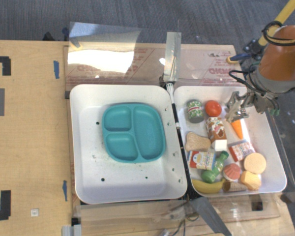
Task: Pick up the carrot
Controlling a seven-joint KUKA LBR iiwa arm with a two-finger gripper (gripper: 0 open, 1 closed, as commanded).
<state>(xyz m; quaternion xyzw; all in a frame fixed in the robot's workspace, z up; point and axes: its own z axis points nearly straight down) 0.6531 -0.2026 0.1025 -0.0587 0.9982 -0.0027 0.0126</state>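
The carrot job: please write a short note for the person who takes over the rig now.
Gripper: over the right bin, near its far side, just above the carrot. Whether its fingers are open or shut cannot be seen.
Carrot: lies in the right bin, right of the small box, under the gripper. It appears to rest on the bin floor, not lifted.
Left bin: holds the teal tray.
Done: arm brought over the carrot.
Left: grasp the carrot and lift it; check the grip, since tries often fail.
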